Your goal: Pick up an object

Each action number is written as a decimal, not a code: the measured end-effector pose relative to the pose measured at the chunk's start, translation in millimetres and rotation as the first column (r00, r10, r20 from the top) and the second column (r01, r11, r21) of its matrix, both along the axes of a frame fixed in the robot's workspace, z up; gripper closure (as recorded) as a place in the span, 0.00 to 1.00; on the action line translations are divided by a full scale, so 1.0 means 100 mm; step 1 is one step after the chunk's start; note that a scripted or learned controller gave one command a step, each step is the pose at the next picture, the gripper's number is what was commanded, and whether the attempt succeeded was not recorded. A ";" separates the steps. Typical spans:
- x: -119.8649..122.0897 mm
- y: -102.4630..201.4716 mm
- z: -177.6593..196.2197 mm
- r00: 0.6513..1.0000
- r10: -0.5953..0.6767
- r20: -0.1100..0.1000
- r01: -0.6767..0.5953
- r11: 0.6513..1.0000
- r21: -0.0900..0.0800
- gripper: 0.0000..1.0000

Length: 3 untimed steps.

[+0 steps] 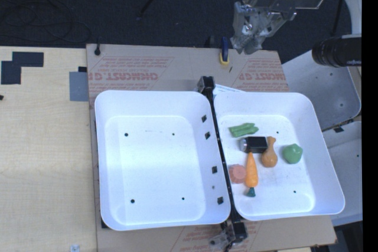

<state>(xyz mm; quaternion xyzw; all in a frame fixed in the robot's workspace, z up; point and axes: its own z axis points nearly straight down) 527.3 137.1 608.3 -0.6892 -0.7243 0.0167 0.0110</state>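
I hang high over the back of the bench, my gripper (248,38) up above the cardboard and well apart from anything I could take. Whether it is spread or pressed together I cannot tell from here; nothing sits between its tips.

Below me lie two bins. The left bin (112,121) offers me nothing to grasp. The right bin (319,127) holds everything: a carrot (251,171), a tan gourd-shaped piece (269,154), a green rounded piece (292,154), a green pod (243,129), a black block (255,143), a pink disc (237,173).

I judge this to be the very start: the approach, with no descent begun. The carrot looks like the fair choice. It lies near the bin's middle, toward the divider, its long axis running roughly from the far side toward the near side, narrow orange end away from the camera and the small green stub at the near end. The disc touches its left flank, and the block and gourd crowd its top.

My next move calls for travelling forward over that bin, closing across the carrot's width, and dropping on its lower half, where the neighbours stand off.
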 end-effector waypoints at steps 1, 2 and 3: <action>0.00 0.01 0.09 1.000 0.005 -0.003 -0.005 1.000 0.000 1.00; 0.01 0.02 0.18 1.000 0.009 -0.004 -0.009 1.000 0.000 1.00; 0.02 0.03 0.27 1.000 0.013 -0.002 -0.013 1.000 0.002 1.00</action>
